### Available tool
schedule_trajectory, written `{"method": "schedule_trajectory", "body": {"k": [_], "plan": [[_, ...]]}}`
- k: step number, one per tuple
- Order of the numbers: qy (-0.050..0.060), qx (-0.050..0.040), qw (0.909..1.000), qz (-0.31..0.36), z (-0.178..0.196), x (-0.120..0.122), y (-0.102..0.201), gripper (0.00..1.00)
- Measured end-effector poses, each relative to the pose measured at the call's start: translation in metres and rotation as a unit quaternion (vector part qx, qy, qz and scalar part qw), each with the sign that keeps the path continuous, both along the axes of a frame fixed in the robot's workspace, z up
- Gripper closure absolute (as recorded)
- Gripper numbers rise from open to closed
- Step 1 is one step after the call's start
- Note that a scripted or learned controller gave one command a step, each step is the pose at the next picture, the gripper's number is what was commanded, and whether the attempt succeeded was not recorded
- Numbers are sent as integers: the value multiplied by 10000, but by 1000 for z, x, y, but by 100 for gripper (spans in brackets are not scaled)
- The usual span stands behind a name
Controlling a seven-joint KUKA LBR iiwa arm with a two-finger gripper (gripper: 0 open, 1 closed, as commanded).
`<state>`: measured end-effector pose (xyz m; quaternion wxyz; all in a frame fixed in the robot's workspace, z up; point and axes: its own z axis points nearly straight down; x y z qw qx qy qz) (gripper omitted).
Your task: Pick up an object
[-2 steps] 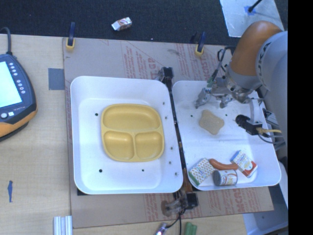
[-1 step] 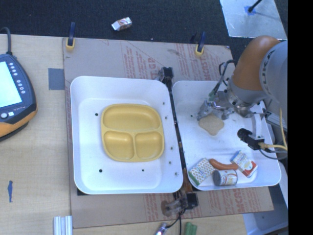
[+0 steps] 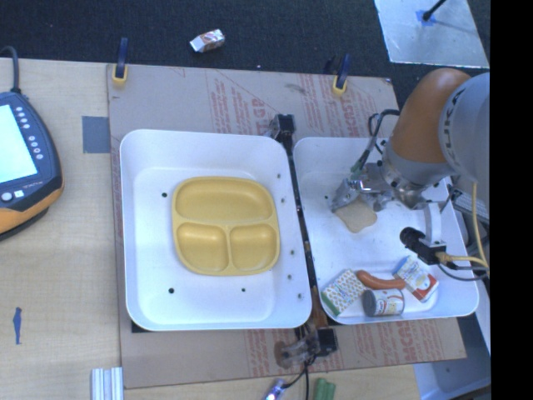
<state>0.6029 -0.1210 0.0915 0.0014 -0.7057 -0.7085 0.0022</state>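
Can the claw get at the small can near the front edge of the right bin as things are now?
Probably yes. The can lies open from above, though a hot dog and packets crowd it closely. The claw is over a beige piece further back.

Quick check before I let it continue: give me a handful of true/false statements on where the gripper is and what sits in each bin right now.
1. The yellow divided tray lies in the left bin. True.
2. The gripper is over the left bin. False: it is over the right bin, right by the tan flat piece.
3. The small can lies near the right bin's front edge. True.
4. The red sausage-shaped item sits on the yellow tray. False: it is in the right bin, just behind the can.
5. The green-and-white packet lies in the left bin. False: it is in the right bin's front left corner.
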Motion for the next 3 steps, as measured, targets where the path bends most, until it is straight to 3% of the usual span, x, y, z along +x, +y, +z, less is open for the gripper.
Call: {"method": "schedule_trajectory", "body": {"k": [1, 2, 3], "plan": [[6, 2, 10000, -2, 0, -7, 0, 0], [-13, -1, 10000, 9, 0, 4, -4, 0], [2, 1, 10000, 11, 0, -5, 17, 0]]}}
